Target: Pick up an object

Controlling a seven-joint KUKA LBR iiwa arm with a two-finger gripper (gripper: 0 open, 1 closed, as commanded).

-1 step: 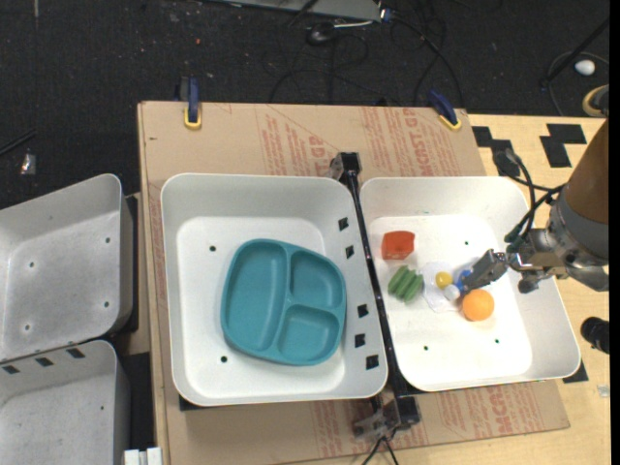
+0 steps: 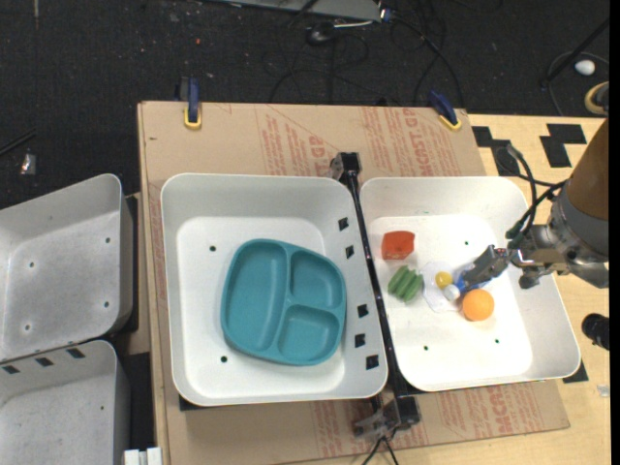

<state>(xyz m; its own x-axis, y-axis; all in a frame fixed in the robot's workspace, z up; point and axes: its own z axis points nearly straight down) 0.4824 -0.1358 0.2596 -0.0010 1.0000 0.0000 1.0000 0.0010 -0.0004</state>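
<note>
The arm reaches into the right bin (image 2: 542, 356) from the right side. Its gripper (image 2: 481, 267) is down low in a little pile of toys, so I think the step in hand is the grab itself. Nothing looks lifted yet.

The fingers point left, toward the middle of the bin. I cannot tell if they are apart or together, because they are dark and small here and sit on top of the toys.

Just beside the fingers, on the near side, is an orange ball (image 2: 477, 305). It is round and smooth (so it could roll away if bumped). A small yellow thing (image 2: 444, 280) lies just left of the fingers, with something pale and clear-looking under it. A green toy (image 2: 406, 283) with bumpy ridges is a bit more to the left. A red block (image 2: 398, 244) sits farther back, apart from the rest.

The next move should be to close on one toy only, then go straight up slowly. The toys are crowded, so a push could shove them aside.

The left bin (image 2: 184, 201) holds a teal tray (image 2: 284, 301) with three sections. Both bins rest on a brown desk (image 2: 252, 134).
</note>
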